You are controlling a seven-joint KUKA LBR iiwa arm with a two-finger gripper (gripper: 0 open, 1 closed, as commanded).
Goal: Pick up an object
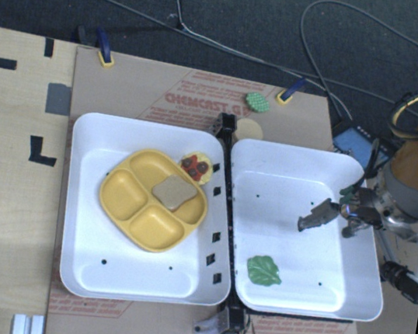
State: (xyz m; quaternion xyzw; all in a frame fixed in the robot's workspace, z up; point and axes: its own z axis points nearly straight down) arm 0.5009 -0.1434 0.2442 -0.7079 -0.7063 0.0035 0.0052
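1. While the arm [417, 168] reaches in from the right, the gripper [333, 219] hangs over the right bin [352, 303], and its two fingers [316, 218] are spread apart with nothing between them.
2. Nearest the fingers, below and a little to their left, a green leaf-shaped object [263, 271] lies flat on the floor of the same bin, apart from the fingers and untouched.
3. Farther to the fingers' left, past the divide between the bins, the left bin [72, 259] holds a yellow compartment plate [154, 199] set at a slant.
4. On that plate, a tan square piece like toast [174, 191] rests over the inner ridges near its middle.
5. Just beyond the plate's upper right edge, on the side facing the fingers, sits a small object with dark red parts [196, 166], too small to name.
6. Farthest off, above and left of the fingers, outside both bins, a small green dotted object [257, 101] lies on the cardboard [127, 86] that covers the worktop [0, 192].
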